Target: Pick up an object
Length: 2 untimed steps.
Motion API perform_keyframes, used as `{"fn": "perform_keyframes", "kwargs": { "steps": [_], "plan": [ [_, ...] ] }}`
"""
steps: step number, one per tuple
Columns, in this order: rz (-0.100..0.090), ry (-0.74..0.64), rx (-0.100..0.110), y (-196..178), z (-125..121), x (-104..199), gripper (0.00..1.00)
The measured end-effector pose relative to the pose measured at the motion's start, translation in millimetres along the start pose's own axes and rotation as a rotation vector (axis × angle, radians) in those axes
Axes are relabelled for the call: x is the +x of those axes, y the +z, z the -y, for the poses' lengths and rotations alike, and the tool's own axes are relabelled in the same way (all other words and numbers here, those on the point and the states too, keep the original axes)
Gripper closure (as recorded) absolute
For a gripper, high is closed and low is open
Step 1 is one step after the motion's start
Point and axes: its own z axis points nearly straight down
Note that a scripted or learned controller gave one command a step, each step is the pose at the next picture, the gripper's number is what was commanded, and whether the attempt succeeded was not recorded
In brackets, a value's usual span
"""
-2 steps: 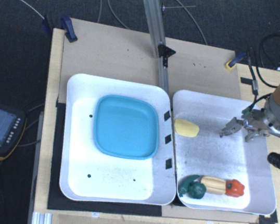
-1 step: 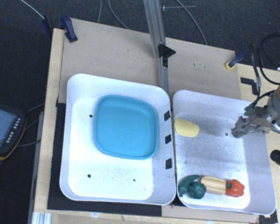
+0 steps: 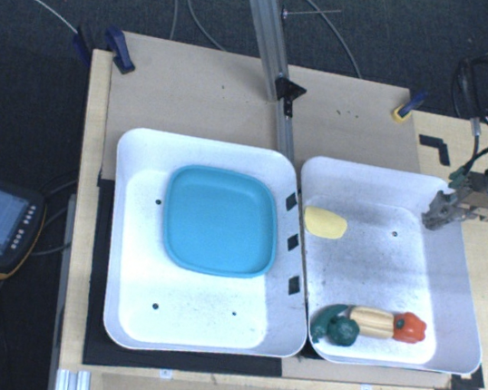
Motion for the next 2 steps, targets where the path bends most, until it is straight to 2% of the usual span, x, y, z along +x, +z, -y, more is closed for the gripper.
{"fn": "perform_keyframes", "kwargs": {
  "steps": [2],
  "plan": [
    [0.0,0.0,-0.001,-96.4,0.6,0.6,1.0]
  ]
}}
